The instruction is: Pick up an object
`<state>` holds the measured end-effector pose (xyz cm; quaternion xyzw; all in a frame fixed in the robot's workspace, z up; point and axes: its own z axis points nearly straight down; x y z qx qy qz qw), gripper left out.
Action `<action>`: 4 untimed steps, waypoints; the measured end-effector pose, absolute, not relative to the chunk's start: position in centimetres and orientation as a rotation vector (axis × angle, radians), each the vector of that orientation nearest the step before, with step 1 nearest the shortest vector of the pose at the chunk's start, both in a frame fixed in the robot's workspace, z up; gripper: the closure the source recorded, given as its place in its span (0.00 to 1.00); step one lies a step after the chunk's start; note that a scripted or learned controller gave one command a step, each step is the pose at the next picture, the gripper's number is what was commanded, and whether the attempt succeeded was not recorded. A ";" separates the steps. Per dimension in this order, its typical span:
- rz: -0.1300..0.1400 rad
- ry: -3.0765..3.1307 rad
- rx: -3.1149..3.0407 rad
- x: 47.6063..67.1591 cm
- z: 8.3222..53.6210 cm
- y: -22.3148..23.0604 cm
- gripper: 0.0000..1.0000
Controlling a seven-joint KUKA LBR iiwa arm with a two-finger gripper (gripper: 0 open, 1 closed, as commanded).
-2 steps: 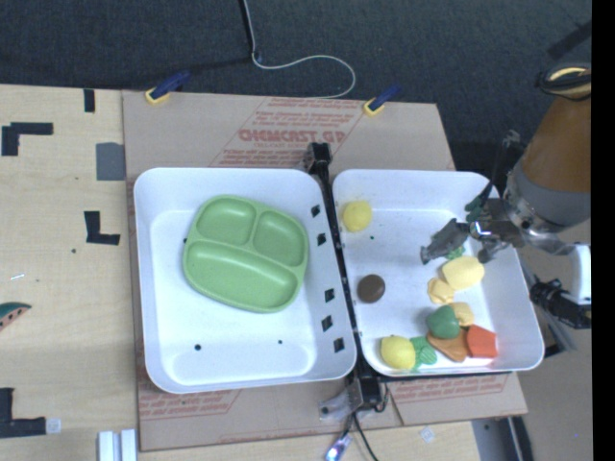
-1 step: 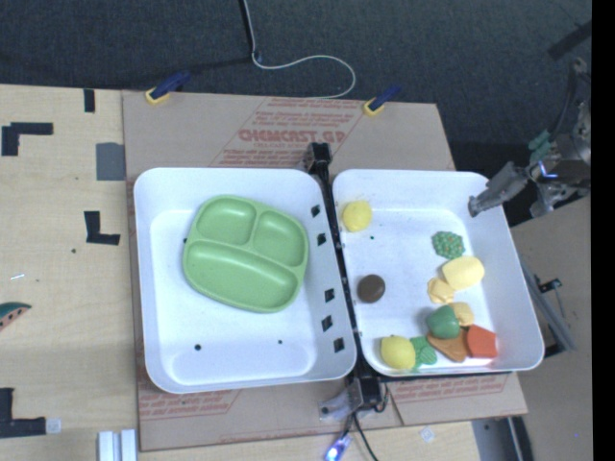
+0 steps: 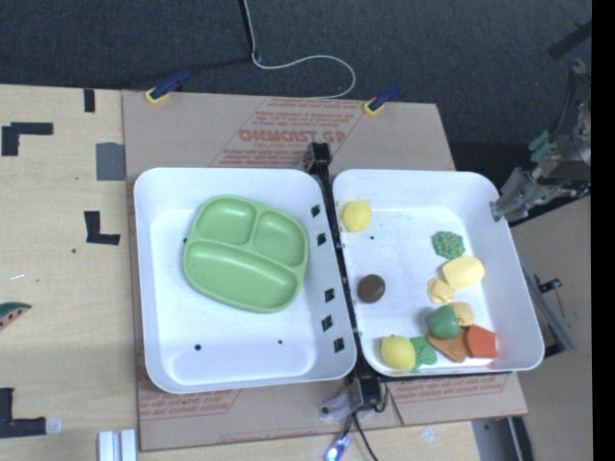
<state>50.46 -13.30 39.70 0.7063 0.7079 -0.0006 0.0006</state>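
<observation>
Toys clustered in the right bin: yellow ball near the divider, brown disc below it, green knobbly piece, yellow lump, green and orange pieces and a lemon crowding the near-right corner, all well apart from the gripper just outside the bin's right rim. Open white floor mid-bin; green divided plate in the left bin. Hard to make out the arm at the right edge, dark and cut off; cannot tell whether the fingers stand spread or pressed together.
</observation>
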 end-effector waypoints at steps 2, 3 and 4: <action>0.009 2.223 2.211 48.4 41.5 -5.2 1.00; 0.008 2.232 2.207 48.5 46.7 4.2 1.00; -0.007 2.231 2.217 48.3 41.7 9.5 1.00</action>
